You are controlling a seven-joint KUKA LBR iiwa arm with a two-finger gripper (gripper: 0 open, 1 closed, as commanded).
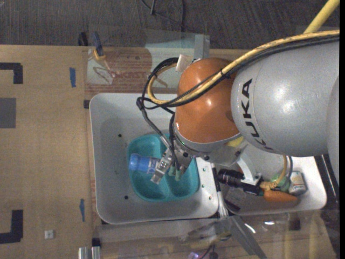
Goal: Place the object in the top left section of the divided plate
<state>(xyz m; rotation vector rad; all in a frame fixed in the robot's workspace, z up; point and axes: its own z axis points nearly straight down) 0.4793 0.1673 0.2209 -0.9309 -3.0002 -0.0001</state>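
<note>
Blue object (141, 164) clamped between fingers (160, 172), narrowly parted, over teal divided plate (186, 188)

Even overhead light falls on the bench, with bright glare on the grey arm (285, 96) and a softer sheen on its orange band (207, 104). The arm casts a soft shadow into the left white bin (108, 144). The frame is slightly soft and grainy, the upper floor dim
</note>
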